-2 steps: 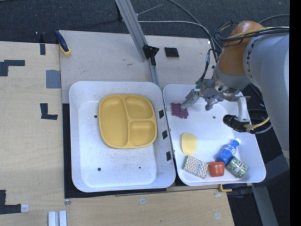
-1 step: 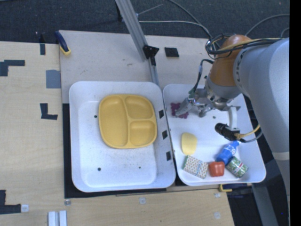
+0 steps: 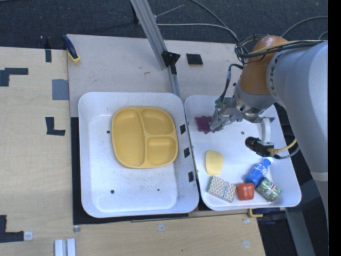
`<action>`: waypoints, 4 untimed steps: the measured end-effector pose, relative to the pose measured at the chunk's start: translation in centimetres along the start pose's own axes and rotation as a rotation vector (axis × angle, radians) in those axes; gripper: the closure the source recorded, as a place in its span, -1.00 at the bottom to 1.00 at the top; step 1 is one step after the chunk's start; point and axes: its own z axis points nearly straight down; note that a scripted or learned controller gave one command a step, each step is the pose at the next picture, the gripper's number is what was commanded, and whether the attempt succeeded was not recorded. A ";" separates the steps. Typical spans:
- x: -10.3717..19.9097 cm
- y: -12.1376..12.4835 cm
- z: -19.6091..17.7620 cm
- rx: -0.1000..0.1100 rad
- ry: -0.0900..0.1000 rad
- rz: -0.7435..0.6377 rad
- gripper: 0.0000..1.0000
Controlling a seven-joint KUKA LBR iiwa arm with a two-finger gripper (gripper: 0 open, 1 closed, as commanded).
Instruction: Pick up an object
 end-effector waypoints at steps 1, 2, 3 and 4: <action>1.0 -0.2 -5.6 -0.005 0.000 0.000 1.00; 1.3 -0.3 -11.9 -0.007 0.000 0.000 1.00; 1.3 -0.3 -14.0 -0.003 0.001 0.001 1.00; 6.0 -2.6 -12.6 0.002 0.001 -0.002 1.00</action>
